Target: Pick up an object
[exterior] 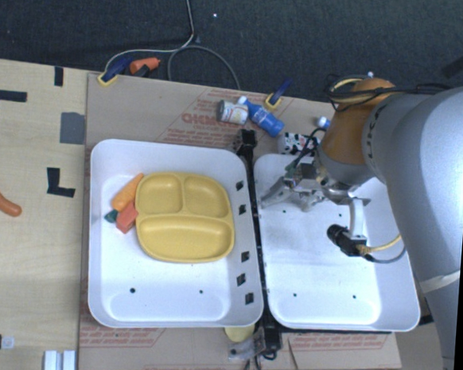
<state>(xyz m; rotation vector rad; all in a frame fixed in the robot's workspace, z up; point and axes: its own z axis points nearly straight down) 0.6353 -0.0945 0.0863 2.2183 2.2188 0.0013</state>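
Arm (pixel 425 163) | bent over right bin (pixel 365 310) | wrist low, pointing left

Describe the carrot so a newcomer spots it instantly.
Find the left white bin. A yellow divided plate lies in it, and the carrot is wedged against the plate's left edge. It is the orange tapered piece, just above a smaller red-and-green item.

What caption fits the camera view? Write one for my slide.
KUKA arm's gripper low in the right bin; yellow divided plate and carrot in the left bin.
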